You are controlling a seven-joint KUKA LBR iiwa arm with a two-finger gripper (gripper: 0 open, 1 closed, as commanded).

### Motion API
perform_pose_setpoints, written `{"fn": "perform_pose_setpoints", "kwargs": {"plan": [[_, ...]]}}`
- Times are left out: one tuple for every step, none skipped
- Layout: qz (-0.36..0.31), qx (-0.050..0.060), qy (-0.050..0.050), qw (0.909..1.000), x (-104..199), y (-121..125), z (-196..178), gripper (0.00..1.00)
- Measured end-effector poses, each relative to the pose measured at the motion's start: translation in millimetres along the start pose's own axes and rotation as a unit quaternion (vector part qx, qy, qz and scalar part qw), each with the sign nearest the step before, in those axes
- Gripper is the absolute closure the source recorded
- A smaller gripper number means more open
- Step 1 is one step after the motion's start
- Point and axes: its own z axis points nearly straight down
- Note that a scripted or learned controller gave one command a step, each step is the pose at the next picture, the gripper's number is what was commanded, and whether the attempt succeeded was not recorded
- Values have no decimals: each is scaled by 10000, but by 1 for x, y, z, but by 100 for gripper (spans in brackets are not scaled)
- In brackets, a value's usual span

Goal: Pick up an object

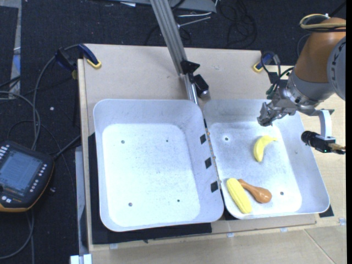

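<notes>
A yellow banana (pixel 262 147) lies in the middle of the right bin (pixel 308 169). Near that bin's front edge a yellow corn cob (pixel 238 194) lies beside a brown drumstick-shaped toy (pixel 257 191), the two touching. My gripper (pixel 267 116) hangs over the far part of the right bin, up and slightly right of the banana, apart from it. Nothing shows between its fingers.
The left bin (pixel 110 147) lies beside the right one, sharing a middle rim with black clips. A slanted metal pole (pixel 173 34) rises from the bench's back. Clamps sit at the bench's far corners. A teach pendant (pixel 19 172) lies off the bench at left.
</notes>
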Motion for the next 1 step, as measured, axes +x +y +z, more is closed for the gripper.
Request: {"fn": "perform_pose_setpoints", "kwargs": {"plan": [[-6, -6, 1, 10000, 10, 1, -52, 100]]}}
